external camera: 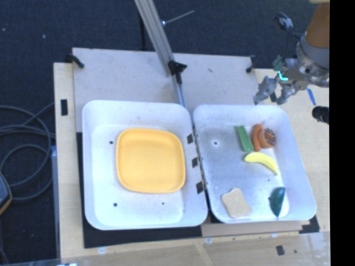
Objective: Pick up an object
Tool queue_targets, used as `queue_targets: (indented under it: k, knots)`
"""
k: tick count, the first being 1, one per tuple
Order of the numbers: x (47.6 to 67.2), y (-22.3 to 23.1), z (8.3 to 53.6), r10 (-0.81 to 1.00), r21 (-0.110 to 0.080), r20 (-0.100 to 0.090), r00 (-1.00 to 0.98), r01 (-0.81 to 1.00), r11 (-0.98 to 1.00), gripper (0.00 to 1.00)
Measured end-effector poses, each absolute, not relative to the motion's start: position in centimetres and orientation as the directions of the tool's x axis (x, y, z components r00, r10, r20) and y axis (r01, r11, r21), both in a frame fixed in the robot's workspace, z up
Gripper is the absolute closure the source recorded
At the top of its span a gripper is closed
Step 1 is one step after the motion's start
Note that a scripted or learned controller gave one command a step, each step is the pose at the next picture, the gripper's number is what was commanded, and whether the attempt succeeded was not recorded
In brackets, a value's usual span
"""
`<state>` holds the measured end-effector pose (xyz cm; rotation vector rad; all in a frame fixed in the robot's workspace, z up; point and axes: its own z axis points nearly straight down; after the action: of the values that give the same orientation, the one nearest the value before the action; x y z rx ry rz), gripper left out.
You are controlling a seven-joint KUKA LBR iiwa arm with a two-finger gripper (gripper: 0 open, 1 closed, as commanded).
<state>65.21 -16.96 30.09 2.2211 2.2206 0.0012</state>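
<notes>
White plastic bins sit side by side on the tabletop (pixel 66 148), and we start at the near edge of the right bin (pixel 297 165), where a tan slice of toy bread (pixel 237 203) lies flat beside a dark teal piece (pixel 277 200) resting against the bin's sloped wall. Further in, we see a yellow banana (pixel 262 161), then a green stick (pixel 243 138) and an orange hot dog (pixel 257 137) touching a small round brown item (pixel 269 137). The left bin (pixel 100 121) carries a yellow plate (pixel 150 159). We judge these toys light, stiff and rather slick; the banana looks the best pick, standing apart from its neighbours, and we would close across its narrow middle, where the curve gives two opposing sides. The bread lies too flat for an easy pinch, and the teal piece crowds the wall. Farthest away, beyond the right bin's back rim, the gripper (pixel 274 92) hangs above the tabletop with its fingers spread apart and nothing between them. The banana lies nearer to us than the fingers, well apart from them, inside the bin past the hot dog, so we judge the approach not yet begun.
</notes>
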Motion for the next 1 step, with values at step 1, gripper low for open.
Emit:
queue_targets:
  k: [1]
  knots:
    - [65.21, -16.96, 30.08, 1.000, 0.001, 0.000, 0.000, 1.000, 0.000, 0.00]
